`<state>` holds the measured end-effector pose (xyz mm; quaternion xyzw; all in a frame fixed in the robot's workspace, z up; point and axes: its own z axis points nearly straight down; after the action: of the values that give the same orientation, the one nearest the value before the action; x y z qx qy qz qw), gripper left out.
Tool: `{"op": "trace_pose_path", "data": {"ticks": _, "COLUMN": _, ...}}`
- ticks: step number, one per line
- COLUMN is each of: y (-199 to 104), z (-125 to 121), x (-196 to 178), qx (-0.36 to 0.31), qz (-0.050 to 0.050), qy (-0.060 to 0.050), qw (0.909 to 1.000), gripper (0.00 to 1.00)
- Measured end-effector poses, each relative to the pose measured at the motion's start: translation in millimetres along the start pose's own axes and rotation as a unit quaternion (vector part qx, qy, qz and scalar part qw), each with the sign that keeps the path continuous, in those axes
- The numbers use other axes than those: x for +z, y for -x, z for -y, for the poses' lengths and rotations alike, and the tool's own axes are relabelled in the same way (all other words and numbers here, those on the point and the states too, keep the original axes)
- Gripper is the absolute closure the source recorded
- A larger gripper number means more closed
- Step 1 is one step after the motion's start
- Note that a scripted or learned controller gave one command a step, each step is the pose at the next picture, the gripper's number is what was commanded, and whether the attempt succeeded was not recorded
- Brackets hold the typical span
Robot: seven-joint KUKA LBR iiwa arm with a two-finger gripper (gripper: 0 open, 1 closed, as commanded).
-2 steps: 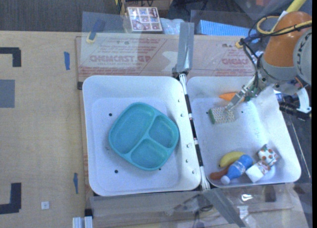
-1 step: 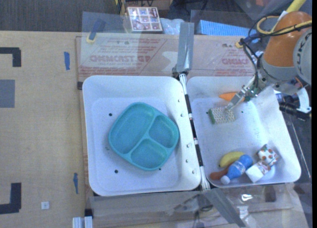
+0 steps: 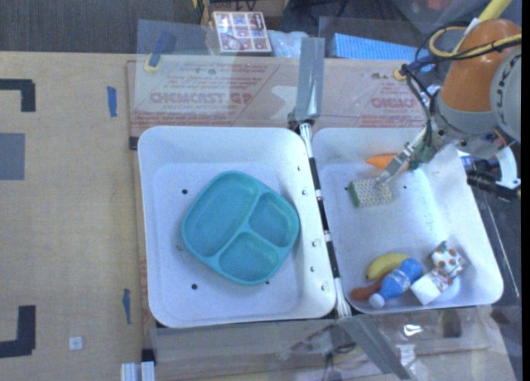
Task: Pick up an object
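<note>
the step in hand looks like the grasp itself: the gripper [image 3: 396, 169] is down in the right bin [image 3: 464, 197] near its far edge, its tip at the green scouring sponge [image 3: 370, 193]. whether it is clenched, i cannot tell. next comes a clean lift. the arm [image 3: 476, 73] slants in from the far right corner.

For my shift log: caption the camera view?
Gripper over sponge in right bin; teal plate in left bin.
</note>
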<state>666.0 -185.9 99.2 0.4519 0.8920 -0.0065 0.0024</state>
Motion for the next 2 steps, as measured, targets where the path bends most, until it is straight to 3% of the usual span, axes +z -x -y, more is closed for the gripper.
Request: {"op": "trace_pose_path", "data": {"ticks": 2, "y": -0.5, "z": -0.3, "x": 1.4, "qx": 0.000, "qz": 0.000, "qy": 0.000, "qw": 1.0000, "gripper": 0.00}}
